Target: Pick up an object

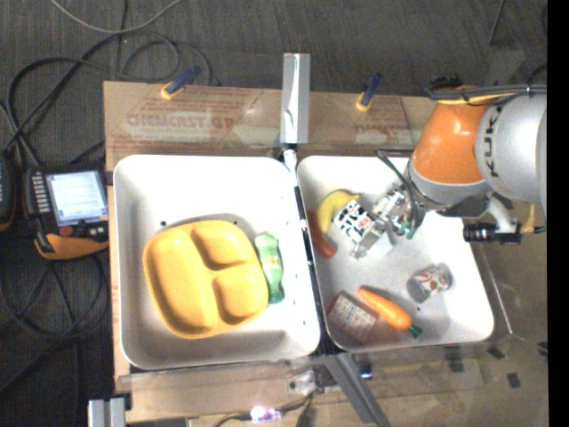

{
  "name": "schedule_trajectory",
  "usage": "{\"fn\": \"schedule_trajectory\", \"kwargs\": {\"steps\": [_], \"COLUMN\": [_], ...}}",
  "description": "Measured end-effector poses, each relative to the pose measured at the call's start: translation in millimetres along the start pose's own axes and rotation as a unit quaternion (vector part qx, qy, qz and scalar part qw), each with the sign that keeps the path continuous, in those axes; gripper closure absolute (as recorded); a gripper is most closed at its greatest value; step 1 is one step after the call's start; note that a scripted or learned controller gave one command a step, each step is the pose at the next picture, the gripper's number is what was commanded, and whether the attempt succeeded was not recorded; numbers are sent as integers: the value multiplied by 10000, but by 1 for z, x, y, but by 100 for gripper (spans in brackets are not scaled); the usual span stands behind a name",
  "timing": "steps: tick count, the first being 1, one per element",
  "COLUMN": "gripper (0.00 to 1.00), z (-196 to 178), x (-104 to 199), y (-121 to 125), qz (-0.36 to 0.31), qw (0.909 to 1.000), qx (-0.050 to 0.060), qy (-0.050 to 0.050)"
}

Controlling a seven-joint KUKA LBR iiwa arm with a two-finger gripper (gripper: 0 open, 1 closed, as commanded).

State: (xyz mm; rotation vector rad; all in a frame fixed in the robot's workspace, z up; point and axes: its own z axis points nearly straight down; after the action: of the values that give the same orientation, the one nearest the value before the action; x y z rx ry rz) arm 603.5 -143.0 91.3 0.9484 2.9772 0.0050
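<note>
Lying beside fingers [378,229]: patterned cup [354,221].

Light fell evenly from above, bright on the two white bins [213,169], whose floors glared almost blank. Shadows were short and soft along the bin walls. The dark carpet [53,78] stayed dim, and the whole picture was slightly grainy and soft.

We see glossy yellow plastic in the divided tray [206,277], smooth white bins [133,238], and a matt cardboard-like worktop [178,118].
</note>
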Motion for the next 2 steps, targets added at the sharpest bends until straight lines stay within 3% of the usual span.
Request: {"fn": "schedule_trajectory", "kwargs": {"steps": [1,2], "gripper": [0,0], "z": [0,-91], "x": [-5,-31], "y": [-28,-3], "qz": [-240,-55], "qw": [9997,10000], "qx": [7,34], "qy": [8,75]}}
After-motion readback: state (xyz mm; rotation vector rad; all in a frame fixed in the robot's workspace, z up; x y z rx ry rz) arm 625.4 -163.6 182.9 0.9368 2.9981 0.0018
